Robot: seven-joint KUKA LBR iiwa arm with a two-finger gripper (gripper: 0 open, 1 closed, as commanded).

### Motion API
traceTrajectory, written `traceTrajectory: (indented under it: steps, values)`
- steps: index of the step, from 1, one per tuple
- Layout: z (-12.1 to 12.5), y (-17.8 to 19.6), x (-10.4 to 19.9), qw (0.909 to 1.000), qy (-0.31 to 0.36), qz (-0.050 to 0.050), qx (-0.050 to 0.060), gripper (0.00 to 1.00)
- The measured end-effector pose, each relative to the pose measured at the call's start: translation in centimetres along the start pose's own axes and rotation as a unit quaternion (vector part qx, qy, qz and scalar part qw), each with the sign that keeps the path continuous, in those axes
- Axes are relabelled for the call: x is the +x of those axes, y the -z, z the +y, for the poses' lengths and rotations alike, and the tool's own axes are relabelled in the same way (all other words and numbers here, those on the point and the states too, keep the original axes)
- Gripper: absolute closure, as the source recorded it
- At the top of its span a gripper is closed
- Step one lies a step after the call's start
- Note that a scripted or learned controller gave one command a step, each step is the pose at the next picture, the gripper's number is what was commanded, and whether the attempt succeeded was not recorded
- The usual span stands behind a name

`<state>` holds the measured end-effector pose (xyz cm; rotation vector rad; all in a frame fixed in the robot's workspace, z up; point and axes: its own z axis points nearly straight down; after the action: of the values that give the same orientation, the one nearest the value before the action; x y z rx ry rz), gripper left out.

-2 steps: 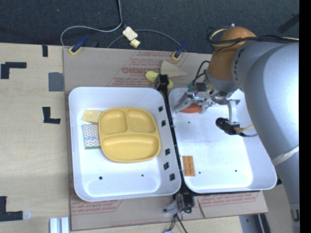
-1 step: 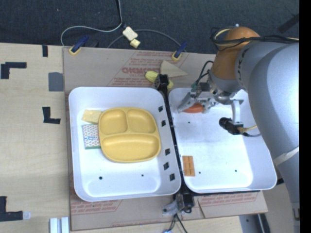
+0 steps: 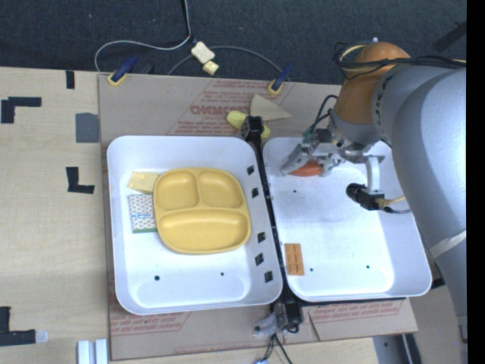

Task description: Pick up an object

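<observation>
My gripper [image 3: 309, 161] is low over the far left part of the right bin [image 3: 356, 279], close to the divider between the bins. A small orange-red object [image 3: 307, 171] lies on the bin floor right beneath it, partly hidden by the gripper's body. Whether the gripper touches this object cannot be made out. A small orange card [image 3: 293, 258] lies flat near the front left of the same bin. The grey arm with its orange band [image 3: 371, 74] comes in from the right.
The left bin [image 3: 182, 287] holds a yellow divided plate [image 3: 201, 209], with a pale yellow piece [image 3: 142, 180] and a blue-patterned packet [image 3: 140, 212] beside its left rim. A black cable end [image 3: 364, 196] hangs by the wrist. A yellow item [image 3: 237, 117] lies behind the bins.
</observation>
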<state>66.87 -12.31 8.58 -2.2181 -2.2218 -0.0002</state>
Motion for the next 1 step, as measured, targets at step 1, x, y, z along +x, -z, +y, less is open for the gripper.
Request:
traceTrajectory:
  steps: [1]
  values:
    - [-0.01,0.00,0.47,1.0000,-0.001,-0.002,-0.001,0.00]
